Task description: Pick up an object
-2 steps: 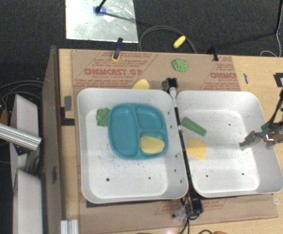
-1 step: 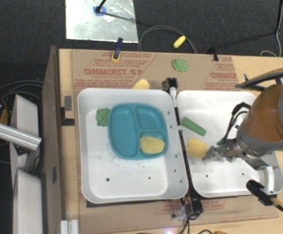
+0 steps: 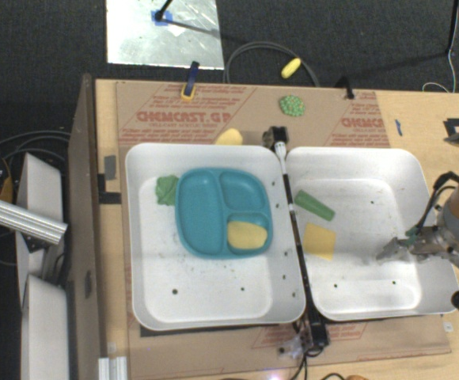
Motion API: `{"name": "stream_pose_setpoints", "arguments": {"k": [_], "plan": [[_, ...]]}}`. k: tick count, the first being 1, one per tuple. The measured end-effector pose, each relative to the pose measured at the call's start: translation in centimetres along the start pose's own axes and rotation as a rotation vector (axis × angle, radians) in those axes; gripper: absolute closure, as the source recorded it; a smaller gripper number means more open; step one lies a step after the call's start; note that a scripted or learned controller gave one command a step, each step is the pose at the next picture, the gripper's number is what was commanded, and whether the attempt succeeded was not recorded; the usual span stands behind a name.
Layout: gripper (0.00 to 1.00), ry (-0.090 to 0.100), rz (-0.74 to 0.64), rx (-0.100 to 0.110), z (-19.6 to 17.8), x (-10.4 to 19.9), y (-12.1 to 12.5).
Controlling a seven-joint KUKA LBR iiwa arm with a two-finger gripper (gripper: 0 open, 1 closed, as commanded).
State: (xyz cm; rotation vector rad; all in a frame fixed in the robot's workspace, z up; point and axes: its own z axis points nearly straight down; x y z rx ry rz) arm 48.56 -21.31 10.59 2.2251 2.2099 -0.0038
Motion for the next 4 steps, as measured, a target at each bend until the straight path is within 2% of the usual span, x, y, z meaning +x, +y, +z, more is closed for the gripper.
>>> {"name": "stream_pose_setpoints", "arguments": {"k": [1, 2, 3, 4], "plan": [[0.0, 0.003, -0.012, -0.006, -7.3, 1.4, 0.3], [0.0, 0.003, -0.009, -0.003, -9.2, 0.6, 0.2], [0.0, 0.003, -0.012, -0.004, -14.3, 0.6, 0.2], [0.0, 0.011, -0.022, 0.006, -7.6, 12.3, 0.1]]}}
